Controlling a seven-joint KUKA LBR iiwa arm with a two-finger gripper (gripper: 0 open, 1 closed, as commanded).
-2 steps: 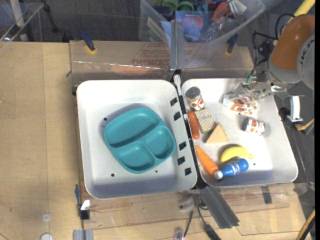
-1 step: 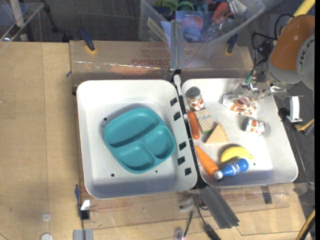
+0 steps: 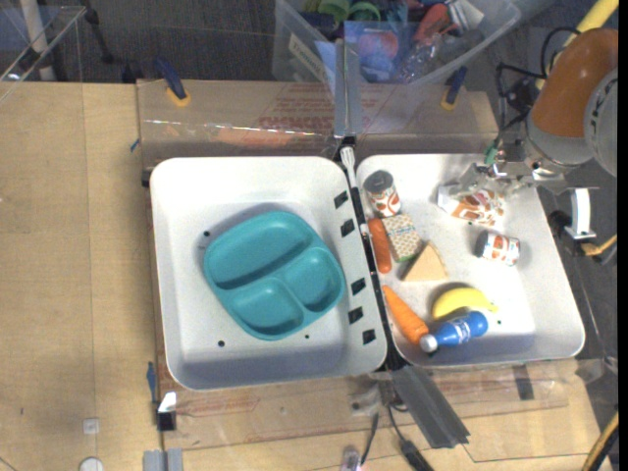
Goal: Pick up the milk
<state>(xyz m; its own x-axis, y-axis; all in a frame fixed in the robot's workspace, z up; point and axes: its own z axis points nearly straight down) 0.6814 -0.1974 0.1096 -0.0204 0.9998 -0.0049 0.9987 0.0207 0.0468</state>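
A: Milk (image 3: 472, 204)? 
B: Crumpled carton, right bin (image 3: 559, 307) upper area, near the back rim. Gripper (image 3: 498, 170) right over it; open or clenched, can't tell. 
A: Clearance? 
B: Can (image 3: 498, 248) just below, bare floor to its left.

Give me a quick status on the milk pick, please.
Tool at right bin's far edge. Crumpled white-and-orange milk carton lying just below it, not visibly gripped. Small can nearby.

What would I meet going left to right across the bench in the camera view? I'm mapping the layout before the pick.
Teal tray in the left bin → can → yellow banana → milk carton, with the gripper just above it.
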